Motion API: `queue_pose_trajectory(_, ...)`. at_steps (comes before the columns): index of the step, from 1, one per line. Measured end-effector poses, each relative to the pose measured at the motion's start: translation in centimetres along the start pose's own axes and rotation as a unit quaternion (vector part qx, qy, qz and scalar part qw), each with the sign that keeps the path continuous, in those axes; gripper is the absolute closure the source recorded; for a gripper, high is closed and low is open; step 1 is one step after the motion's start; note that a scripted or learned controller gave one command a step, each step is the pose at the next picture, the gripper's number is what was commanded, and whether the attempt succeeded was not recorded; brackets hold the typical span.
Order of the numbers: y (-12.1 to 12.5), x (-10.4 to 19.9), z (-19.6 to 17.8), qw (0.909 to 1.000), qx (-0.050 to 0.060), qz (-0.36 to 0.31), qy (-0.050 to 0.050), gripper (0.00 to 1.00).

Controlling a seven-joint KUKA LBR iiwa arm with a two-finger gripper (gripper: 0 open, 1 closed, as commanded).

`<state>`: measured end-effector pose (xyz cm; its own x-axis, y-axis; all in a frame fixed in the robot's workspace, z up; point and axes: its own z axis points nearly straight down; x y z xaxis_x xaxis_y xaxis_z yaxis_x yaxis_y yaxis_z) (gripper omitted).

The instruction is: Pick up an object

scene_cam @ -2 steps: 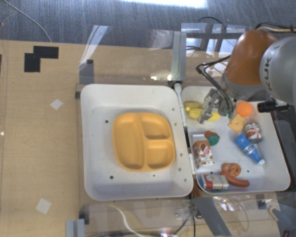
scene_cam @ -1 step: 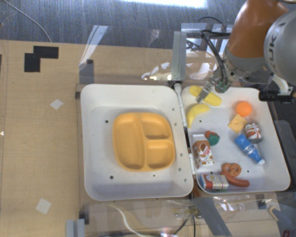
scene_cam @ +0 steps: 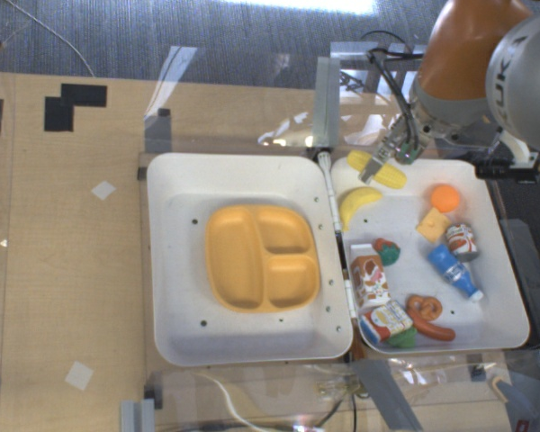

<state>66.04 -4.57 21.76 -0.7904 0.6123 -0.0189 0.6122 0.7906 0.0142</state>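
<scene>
We are hovering our gripper, grip impossible to judge, over the corn at the right bin's eleven o'clock, needing descent next.

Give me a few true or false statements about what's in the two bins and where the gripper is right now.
1. The yellow divided tray lies in the left bin. True.
2. The blue bottle lies in the left bin. False: it lies in the right bin.
3. The gripper is over the right bin's far left corner, at the corn cob. True.
4. The orange ball sits on the yellow tray. False: it lies in the right bin near the cheese wedge.
</scene>
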Motion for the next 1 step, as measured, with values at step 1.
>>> queue_pose_trajectory(1,-0.25,1.47,0.64,0.9860,0.007,0.167,0.006,1.00)
